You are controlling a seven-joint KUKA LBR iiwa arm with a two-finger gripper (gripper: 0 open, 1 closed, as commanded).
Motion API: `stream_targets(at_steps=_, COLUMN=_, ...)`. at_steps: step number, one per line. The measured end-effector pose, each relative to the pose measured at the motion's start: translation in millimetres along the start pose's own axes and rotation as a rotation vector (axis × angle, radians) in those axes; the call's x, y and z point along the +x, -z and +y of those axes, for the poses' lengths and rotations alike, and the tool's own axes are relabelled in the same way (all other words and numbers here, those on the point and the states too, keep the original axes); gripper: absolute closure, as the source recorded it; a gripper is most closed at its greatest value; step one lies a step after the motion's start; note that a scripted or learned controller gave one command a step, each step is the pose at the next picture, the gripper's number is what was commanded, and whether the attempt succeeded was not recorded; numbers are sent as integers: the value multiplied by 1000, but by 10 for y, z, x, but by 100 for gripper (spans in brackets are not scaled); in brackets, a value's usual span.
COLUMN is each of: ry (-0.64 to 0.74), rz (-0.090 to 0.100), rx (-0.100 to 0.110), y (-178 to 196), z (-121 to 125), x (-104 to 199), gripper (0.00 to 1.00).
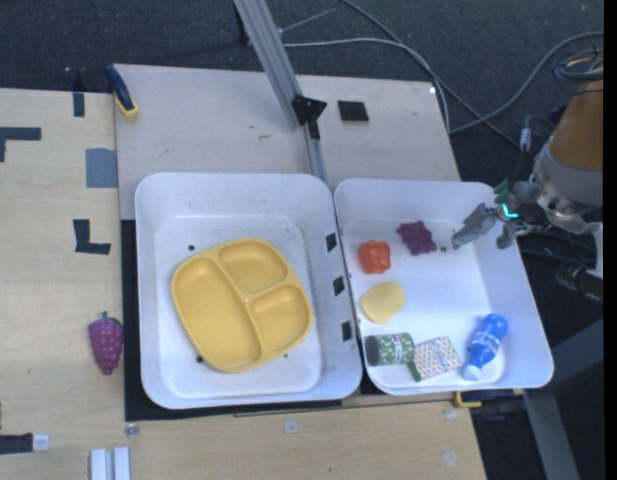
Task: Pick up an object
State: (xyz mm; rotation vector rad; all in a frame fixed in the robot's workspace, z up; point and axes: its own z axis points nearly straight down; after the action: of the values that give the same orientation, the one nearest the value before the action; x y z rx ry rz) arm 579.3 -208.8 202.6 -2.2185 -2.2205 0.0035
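The right bin (518,298) holds a purple grape bunch (416,236), a red-orange pepper (375,257), a yellow lemon-like piece (383,302), a green can (390,349) lying on its side, a small patterned packet (435,357) and a blue bottle (484,345). My gripper (491,226) hangs over that bin's upper right part, right of the grapes. Its two grey fingers (473,225) are spread apart with nothing between them.
The left bin (153,268) carries a yellow divided plate (243,303). Another purple grape bunch (105,342) lies on the bench left of the bins. A slanted metal pole (278,58) and cables (408,48) run behind the bins.
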Motion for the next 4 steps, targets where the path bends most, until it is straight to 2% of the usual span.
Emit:
stream_targets(at_steps=1, ry=0, rz=-1, rx=-2, y=9, z=6, x=0, gripper=0)
stream_targets(at_steps=2, ry=0, rz=0, rx=3, y=-631, z=-4, x=-32, gripper=0)
stream_targets(at_steps=3, ry=1, rz=-2, rx=-2, y=-1162, z=-6, x=-27, gripper=0)
stream_targets(at_steps=4, ry=1, rz=-3, rx=-4, y=-1027, z=4, x=-27, gripper=100)
